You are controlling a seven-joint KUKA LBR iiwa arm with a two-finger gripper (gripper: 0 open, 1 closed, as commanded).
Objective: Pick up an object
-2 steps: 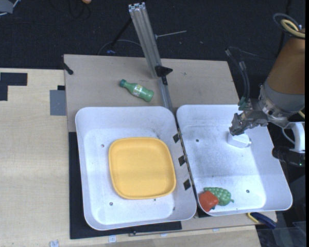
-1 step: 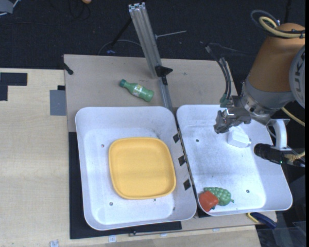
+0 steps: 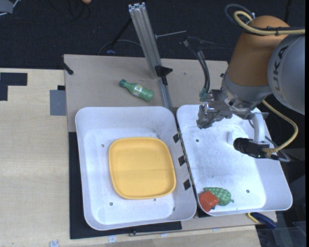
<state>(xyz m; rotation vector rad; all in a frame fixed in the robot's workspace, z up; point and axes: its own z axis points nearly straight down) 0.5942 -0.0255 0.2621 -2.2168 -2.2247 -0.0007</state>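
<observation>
Nearest you, at the front edge of the right bin (image 3: 270,189), lie two small toys pressed together: a red piece (image 3: 207,201) with a smooth rounded body, and against its far right side a green piece (image 3: 220,194) with a knobbly, bumpy surface like a cluster of beads. They touch each other and sit close to the bin's near left corner, well apart from the arm.

To your left, the left bin (image 3: 87,138) carries a yellow plate (image 3: 142,167), square with softly rounded corners and a raised rim, lying flat and taking up most of the bin's middle. Three small black tabs (image 3: 182,160) run along the seam where the two bins meet.

Further back in the right bin, the gripper (image 3: 208,116) hangs over the far left corner, with nothing visible between its fingers; you cannot tell from this view how far apart they stand. A black cylindrical fitting (image 3: 247,147) juts out beside it over the bin's middle. Above that you see the orange band (image 3: 252,45) and grey body of the arm, with a yellow hose (image 3: 243,17) looping over it.

Beyond the bins, on the bare bench (image 3: 98,81), a green bottle (image 3: 136,90) lies on its side with a pale label whose writing is too small to read. An aluminium rail (image 3: 147,35) rises at a slant behind it.
</observation>
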